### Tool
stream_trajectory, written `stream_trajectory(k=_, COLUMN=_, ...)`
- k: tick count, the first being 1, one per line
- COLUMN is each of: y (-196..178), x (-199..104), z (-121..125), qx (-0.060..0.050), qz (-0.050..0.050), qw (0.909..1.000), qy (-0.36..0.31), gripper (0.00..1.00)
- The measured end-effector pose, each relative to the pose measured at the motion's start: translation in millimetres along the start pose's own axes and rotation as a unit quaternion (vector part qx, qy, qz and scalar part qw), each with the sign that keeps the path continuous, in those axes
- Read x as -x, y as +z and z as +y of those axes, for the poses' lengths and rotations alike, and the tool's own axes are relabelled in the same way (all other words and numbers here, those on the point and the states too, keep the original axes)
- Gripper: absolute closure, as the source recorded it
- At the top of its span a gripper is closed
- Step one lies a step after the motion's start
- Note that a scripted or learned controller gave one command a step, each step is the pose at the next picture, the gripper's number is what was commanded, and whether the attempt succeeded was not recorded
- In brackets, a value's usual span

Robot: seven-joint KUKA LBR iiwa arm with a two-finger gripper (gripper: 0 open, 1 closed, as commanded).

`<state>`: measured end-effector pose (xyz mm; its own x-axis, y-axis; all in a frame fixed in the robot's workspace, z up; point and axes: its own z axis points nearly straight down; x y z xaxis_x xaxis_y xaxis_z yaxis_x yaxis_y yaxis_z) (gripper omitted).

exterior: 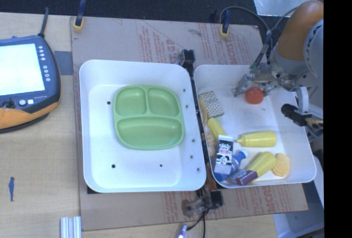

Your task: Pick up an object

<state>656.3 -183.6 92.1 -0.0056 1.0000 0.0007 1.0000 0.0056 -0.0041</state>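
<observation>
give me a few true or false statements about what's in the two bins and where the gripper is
1. A green divided plate lies in the left bin. True.
2. The gripper is over the left bin. False: it is over the far part of the right bin, right by a red ball.
3. The red ball lies on the green plate. False: it is in the right bin, at the gripper.
4. A yellow bottle lies on its side in the right bin. True.
5. A tablet-like pendant sits on the bench left of the bins. True.
</observation>
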Motion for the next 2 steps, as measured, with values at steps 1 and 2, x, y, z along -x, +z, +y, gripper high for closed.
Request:
stream_trajectory(k=1, y=-11, x=1, z=0, qx=0.0, qz=0.0, qw=1.0, qy=-0.001, gripper=1.0)
stream_trajectory(k=2, y=-81, x=-57, z=1, qx=0.002, qz=0.0, qw=1.0, qy=0.001, gripper=1.0)
